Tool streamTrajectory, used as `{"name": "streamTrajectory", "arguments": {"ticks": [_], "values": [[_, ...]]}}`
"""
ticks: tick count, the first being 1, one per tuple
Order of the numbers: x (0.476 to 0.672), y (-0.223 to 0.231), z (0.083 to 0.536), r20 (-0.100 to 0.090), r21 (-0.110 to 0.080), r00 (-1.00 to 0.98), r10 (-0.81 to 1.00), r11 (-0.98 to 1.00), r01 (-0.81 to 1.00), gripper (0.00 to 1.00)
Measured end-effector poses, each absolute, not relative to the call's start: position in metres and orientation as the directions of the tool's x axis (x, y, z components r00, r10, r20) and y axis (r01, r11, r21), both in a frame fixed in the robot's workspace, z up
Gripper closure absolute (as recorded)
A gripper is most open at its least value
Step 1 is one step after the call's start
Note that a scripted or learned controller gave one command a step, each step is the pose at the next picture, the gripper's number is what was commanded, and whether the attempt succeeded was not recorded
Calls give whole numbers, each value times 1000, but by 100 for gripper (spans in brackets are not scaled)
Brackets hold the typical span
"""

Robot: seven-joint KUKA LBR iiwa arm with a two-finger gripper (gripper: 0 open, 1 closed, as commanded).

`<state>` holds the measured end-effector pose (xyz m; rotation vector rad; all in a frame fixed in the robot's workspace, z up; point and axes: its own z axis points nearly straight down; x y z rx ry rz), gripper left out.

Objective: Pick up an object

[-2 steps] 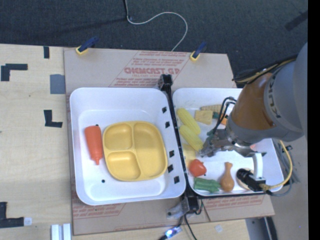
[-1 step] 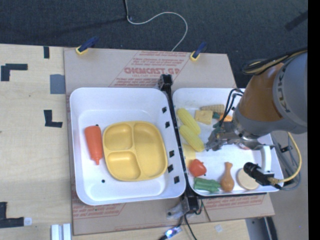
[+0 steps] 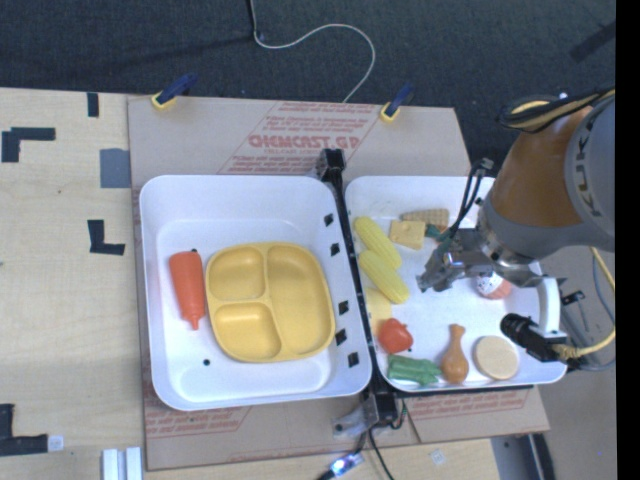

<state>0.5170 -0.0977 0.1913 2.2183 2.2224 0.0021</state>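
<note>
A: Two white plastic bins side by side, the left bin (image 3: 160, 268) and the right bin (image 3: 440, 190). Left one has a yellow three-section plastic tray (image 3: 268, 300) and an orange toy carrot (image 3: 186, 286) lying just beside the tray's left edge.

B: Claw position?

A: The grey two-finger gripper (image 3: 438, 273) hangs over the middle of the right bin, arm coming in from the right. Nothing visible between the fingers; whether they're spread or closed I cannot tell, too dark and small.

B: Nearest candidate object?

A: A pair of yellow toy corn cobs (image 3: 380, 258), just to the image-left of the gripper. Their long axis runs from upper left to lower right, roughly along the divider between the bins.

B: So the move?

A: My guess: shift image-left and close across the cobs' short side.

B: Others?

A: A red toy pepper (image 3: 395, 336) sits below the cobs, a tan toy drumstick (image 3: 455, 353) toward the front wall. Both further off.
</note>
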Motion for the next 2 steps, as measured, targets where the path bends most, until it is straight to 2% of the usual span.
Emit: {"name": "streamTrajectory", "arguments": {"ticks": [1,2], "values": [[518,-97,226,0,2,-2,1000,2,1000,100],[514,-42,214,1,-3,-6,1000,6,1000,100]]}}
